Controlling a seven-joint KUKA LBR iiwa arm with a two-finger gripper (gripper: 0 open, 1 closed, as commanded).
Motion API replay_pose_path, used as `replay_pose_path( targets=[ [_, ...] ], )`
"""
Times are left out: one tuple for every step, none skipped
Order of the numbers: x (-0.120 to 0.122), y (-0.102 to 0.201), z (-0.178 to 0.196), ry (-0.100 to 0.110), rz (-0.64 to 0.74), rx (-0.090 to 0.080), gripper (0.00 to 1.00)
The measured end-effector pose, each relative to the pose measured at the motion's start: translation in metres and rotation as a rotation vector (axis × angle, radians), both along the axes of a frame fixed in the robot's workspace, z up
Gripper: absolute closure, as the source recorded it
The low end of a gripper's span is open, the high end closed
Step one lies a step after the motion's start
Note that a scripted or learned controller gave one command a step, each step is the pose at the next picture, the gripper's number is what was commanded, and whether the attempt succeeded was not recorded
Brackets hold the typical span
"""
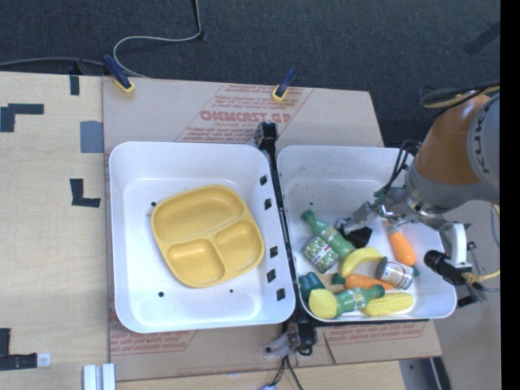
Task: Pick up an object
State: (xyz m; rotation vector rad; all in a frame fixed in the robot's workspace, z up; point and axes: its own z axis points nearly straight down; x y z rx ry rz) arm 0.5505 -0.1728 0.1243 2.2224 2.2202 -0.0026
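Note:
The right bin (341,173) holds a heap of toy food along its near side. In it are a green bottle (323,236), a yellow banana (362,259), an orange carrot (402,249), a small metal can (396,275), a corn cob (390,303) and a yellow lemon (322,303). My gripper (360,227) reaches in from the right and hangs low over the bin's middle. It is just right of the green bottle and above the banana. Nothing is visibly held.
The left bin (134,299) holds a yellow divided plate (208,234). A black divider with clips (272,210) runs between the bins. The grey and orange arm (455,157) covers the right bin's far right corner. Cardboard (236,112) lies under both bins.

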Motion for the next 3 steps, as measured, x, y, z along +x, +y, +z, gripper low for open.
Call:
replay_pose_path(
  targets=[
    [-0.0092,0.03,-0.038,-0.004,0.001,-0.001,0.0],
    [-0.0085,0.03,-0.028,-0.005,0.001,-0.002,1.0],
    [-0.0086,0.0297,-0.028,-0.005,0.001,-0.002,0.0]
  ],
)
